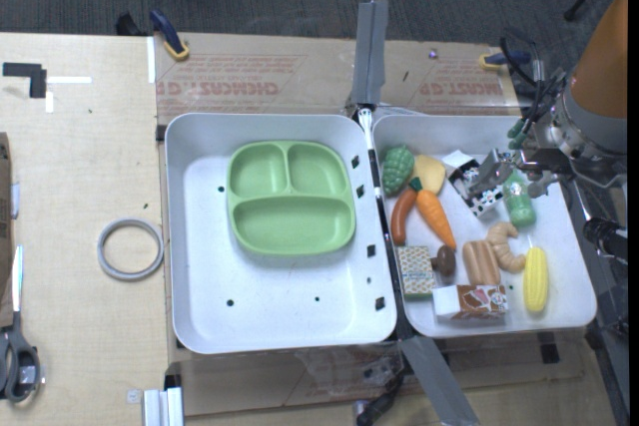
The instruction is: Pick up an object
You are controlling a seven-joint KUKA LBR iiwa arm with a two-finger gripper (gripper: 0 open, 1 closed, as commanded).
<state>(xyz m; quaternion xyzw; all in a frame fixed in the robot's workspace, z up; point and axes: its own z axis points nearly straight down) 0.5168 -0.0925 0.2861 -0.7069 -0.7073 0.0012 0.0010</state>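
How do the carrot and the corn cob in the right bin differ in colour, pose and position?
The carrot is orange with a green top and lies slanted mid-bin; the corn cob is plain yellow and lies nearly straight up the view by the bin's right wall. The carrot tapers; the corn cob is blunt-ended. Both are toy foods lying flat.

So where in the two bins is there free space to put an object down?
The left bin has bare floor in front of the green divided plate and a strip along its left wall. The right bin is crowded with toy food around the gripper.
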